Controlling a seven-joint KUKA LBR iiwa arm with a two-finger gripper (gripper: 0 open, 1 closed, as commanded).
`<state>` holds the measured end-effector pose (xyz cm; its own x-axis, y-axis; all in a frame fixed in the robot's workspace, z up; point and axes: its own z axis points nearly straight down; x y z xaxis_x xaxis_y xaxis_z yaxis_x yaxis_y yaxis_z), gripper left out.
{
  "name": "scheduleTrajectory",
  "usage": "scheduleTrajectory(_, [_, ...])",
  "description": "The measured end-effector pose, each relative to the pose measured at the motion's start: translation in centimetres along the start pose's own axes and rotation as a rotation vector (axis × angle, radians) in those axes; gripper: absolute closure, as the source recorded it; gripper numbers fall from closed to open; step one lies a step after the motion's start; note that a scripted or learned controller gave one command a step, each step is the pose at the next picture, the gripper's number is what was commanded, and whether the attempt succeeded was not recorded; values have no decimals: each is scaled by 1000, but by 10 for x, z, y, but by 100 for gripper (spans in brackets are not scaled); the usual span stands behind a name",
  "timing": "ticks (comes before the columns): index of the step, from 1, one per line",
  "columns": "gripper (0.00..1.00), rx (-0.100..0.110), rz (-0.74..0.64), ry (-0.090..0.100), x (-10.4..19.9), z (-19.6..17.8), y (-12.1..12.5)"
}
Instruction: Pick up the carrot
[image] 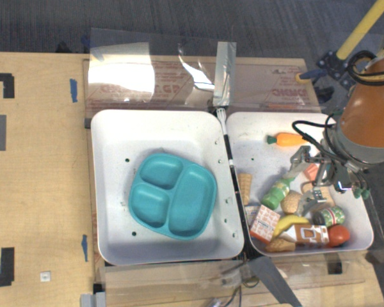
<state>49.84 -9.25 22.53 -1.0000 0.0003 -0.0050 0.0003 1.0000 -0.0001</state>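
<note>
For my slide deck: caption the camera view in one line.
Gripper hovers over toy food in the right bin, carrot lying just behind it; teal plate in the left bin.

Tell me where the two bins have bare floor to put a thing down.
Left bin: bare floor all around the teal plate. Right bin: bare at its back-left, between the divider and the carrot. Its front is crowded with toy food under the gripper.

Your arm's gripper (309, 176) hovers low over the right bin (256, 128), above a heap of toy food. The carrot (285, 139) lies apart near the bin's far wall, untouched. In the left bin (109, 171) sits a teal divided plate (173, 196).
</note>
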Motion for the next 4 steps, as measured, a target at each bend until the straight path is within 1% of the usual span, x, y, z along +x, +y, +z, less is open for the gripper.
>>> scheduleTrajectory(1, [0, 1, 277, -2, -86, 13, -24])
scheduleTrajectory(2, [0, 0, 329, 8, -147, 132, -33])
scheduleTrajectory(3, [0, 3, 523, 3, -161, 137, -22])
scheduleTrajectory(4, [100, 1, 520, -13, -165, 124, -21])
